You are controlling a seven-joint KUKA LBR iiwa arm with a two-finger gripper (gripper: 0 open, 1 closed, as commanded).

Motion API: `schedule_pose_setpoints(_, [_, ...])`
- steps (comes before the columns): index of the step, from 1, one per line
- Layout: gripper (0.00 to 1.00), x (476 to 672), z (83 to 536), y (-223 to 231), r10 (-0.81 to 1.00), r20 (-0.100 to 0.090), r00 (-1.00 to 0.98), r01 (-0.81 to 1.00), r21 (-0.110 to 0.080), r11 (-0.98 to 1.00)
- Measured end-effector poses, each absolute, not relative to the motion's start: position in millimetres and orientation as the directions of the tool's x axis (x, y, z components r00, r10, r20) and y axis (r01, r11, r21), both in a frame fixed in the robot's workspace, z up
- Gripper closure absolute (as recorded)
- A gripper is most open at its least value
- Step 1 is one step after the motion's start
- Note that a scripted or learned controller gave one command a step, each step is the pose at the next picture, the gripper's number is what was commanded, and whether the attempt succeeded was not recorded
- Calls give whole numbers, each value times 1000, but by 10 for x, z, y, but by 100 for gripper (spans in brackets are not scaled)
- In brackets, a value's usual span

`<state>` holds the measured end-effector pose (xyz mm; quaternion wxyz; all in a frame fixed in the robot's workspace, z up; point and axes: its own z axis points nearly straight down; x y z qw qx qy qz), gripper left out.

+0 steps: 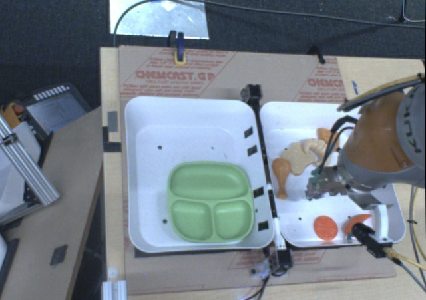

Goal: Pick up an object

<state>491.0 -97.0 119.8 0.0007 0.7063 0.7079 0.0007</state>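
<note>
The robot arm (383, 142) reaches in from the right and hangs low over the right bin (293, 116). Its gripper (321, 185) is down near the bin floor, just beside a tan toy that looks like a chicken leg (293, 159). The gripper is too dark and small to tell how it is set, and nothing can be seen held in it. The things to pick are all in this right bin: the tan toy, a round orange slice (325, 227) near the front wall, and a small orange piece (356, 221) beside it. A lot could go wrong from here. The gripper looks a bit to the side of the tan toy, so it might close on air or just push the toy away. The toy is lumpy and may slip out. The orange slice lies flat, so it would be hard to get under. The bin walls and the black clips (252, 150) on the middle edge are close and could get bumped. The left bin (146, 126) holds a green tray (210, 200) with three parts, well away from the arm.
</note>
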Motion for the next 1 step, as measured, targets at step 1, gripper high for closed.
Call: schedule_pose_setpoints(1, [100, 4985, 1825, -972, 1000, -1, -4, 1000, 8, 4])
